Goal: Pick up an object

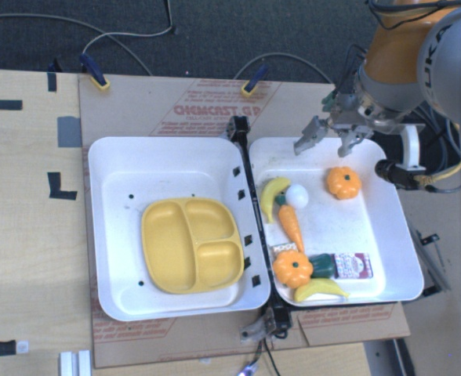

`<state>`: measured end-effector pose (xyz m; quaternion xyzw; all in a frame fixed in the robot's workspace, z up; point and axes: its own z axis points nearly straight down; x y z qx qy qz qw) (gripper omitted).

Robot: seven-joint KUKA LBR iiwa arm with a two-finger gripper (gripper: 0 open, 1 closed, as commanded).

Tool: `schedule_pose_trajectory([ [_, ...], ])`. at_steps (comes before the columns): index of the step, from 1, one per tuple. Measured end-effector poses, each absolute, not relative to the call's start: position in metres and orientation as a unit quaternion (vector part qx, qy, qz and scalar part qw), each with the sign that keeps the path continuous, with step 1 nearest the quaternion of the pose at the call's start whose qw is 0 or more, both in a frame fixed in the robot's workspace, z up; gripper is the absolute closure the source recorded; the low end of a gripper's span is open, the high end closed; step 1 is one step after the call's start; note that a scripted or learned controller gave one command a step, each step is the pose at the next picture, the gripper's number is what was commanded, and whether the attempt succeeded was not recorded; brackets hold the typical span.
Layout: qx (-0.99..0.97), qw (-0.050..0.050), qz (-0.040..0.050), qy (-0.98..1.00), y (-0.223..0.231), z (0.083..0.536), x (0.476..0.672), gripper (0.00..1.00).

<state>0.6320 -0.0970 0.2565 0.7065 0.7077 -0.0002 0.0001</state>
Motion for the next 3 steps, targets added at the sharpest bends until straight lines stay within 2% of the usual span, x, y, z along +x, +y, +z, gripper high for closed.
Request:
schedule_pose_trajectory([
  [1,0.707,-0.001,-0.0007,0.707,-0.103,0.129,0.583,0.00],
  [2,0.707,0.001,0.0004,0.707,-0.098,0.087,0.577,0.00],
  [3,0.707,0.003,0.0010,0.707,-0.098,0.097,0.578,1.00],
])
